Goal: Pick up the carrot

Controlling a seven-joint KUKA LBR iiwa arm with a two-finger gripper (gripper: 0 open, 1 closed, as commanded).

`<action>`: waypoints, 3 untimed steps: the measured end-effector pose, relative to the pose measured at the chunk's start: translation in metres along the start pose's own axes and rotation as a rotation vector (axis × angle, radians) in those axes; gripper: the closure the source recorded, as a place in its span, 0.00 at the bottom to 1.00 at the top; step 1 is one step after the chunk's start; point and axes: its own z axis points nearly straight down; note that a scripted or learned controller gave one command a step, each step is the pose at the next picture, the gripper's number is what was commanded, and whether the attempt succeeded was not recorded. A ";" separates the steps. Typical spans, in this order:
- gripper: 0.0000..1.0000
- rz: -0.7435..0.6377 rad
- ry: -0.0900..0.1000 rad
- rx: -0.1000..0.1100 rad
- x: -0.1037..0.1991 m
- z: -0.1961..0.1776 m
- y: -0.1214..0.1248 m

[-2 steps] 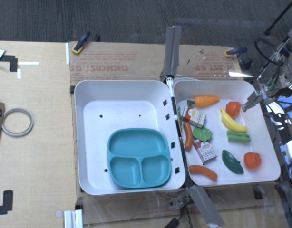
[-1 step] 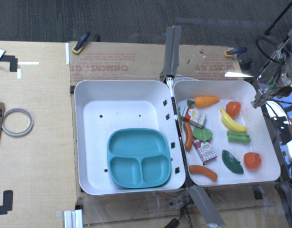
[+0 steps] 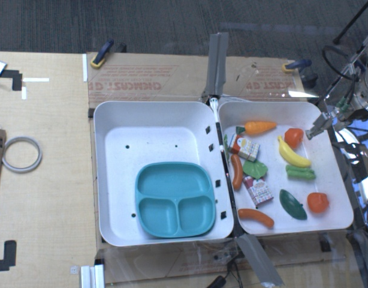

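The carrot [image 3: 260,126] is orange with a small green top. It lies on its side near the back wall of the right bin [image 3: 343,185], pointing right. My gripper [image 3: 316,128] hangs over the bin's back right corner, beside a red tomato [image 3: 293,137]. It is about a hand's width to the right of the carrot and not touching it. The arm's cables and wrist partly hide it.
The right bin also holds a banana [image 3: 293,153], a green pepper [image 3: 300,173], a dark green leaf [image 3: 292,204], an orange fruit [image 3: 317,202], two sausages [image 3: 237,171], [image 3: 256,218] and two small cartons [image 3: 248,149], [image 3: 259,192]. A teal divided plate [image 3: 175,198] sits in the left bin [image 3: 112,161].
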 end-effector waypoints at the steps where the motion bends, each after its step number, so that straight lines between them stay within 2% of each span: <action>1: 0.00 -0.122 -0.002 -0.007 -0.001 0.031 0.019; 2: 0.00 -0.253 -0.005 -0.009 -0.003 0.032 0.026; 3: 0.00 -0.411 -0.004 -0.007 0.011 0.038 0.027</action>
